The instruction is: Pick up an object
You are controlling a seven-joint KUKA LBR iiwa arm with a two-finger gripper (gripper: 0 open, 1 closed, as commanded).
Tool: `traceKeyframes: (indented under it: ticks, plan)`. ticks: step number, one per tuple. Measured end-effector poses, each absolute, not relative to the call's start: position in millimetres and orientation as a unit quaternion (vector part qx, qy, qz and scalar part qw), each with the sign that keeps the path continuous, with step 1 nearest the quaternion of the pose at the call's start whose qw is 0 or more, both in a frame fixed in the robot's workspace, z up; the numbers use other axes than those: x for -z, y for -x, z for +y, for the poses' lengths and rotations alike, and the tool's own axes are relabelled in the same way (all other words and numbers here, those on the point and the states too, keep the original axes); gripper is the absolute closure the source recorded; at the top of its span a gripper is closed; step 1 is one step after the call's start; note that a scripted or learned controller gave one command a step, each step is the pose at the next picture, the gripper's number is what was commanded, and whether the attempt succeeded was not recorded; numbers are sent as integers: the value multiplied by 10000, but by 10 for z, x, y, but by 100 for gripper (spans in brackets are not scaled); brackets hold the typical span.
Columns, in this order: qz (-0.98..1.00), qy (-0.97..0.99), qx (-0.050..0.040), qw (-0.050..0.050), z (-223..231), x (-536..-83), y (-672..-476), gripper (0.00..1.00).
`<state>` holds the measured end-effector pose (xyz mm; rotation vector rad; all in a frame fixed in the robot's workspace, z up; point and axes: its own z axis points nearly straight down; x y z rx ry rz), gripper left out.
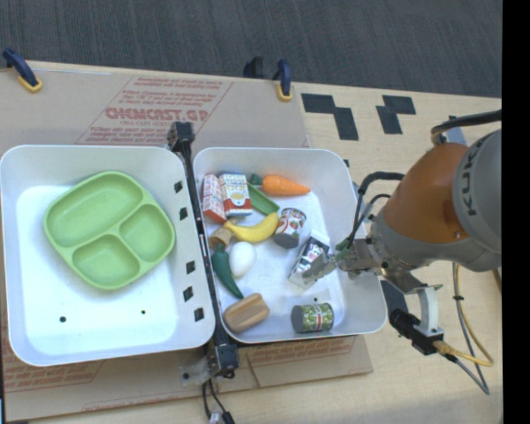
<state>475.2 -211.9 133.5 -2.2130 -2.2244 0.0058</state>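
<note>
The right bin [340, 170] holds several toy foods: a carrot [285, 185], a red and white carton [226, 195], a banana [254, 230], a small brown can [290, 225], a white egg [242, 259], a green pepper [227, 276], a bread roll [246, 312] and a green can [314, 317]. My gripper [307, 265] reaches into this bin from the right. It sits low between the brown can and the green can. I see nothing that is clearly held in it.
The left bin [18, 325] carries a green divided plate [110, 228]. A black divider with clips [194, 237] runs between the bins. The arm's orange band [428, 197] hangs over the right bin's right rim, and cables [464, 325] trail near it.
</note>
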Motion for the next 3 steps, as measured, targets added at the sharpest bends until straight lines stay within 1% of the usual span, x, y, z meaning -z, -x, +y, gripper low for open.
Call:
traceKeyframes:
  ticks: [1, 2, 3]
  plan:
    - [-7101, 7041, 4, -32, -1808, -946, -5399, 0]
    - [-7113, 7028, -1, -40, -1815, -1056, -5407, 100]
    - [-7094, 7048, 2, 1, -1211, -2093, -5341, 100]
